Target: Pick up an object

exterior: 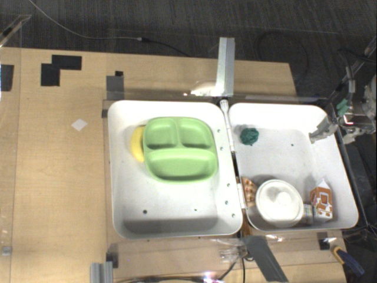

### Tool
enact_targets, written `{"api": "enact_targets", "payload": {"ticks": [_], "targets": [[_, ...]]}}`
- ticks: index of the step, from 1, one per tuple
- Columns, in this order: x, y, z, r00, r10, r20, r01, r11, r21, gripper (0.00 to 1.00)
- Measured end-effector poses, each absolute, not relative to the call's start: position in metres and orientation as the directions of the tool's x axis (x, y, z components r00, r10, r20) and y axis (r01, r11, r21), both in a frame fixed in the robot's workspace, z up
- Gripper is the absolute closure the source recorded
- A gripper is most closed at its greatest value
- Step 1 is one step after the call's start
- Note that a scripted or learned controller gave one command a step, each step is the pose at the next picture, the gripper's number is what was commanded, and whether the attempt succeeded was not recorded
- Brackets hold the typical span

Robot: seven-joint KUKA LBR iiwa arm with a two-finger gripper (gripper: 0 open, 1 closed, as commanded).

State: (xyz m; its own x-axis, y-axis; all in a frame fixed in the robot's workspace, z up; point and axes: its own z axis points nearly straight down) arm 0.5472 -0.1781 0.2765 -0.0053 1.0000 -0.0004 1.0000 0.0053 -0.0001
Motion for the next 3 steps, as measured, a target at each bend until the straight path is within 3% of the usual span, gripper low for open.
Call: {"api": "enact_targets", "payload": {"ticks": [1, 2, 3], "targets": [[0.496, -0.123, 0.181, -0.099, 0.995, 0.001, 0.995, 0.099, -0.001, 0.0], [0.517, -0.199, 0.19, -0.308, 0.951, -0.002, 0.951, 0.308, 0.003, 0.0], [0.492, -0.205, 0.096, -0.322, 0.947, -0.004, 0.947, 0.322, 0.006, 0.0]]}}
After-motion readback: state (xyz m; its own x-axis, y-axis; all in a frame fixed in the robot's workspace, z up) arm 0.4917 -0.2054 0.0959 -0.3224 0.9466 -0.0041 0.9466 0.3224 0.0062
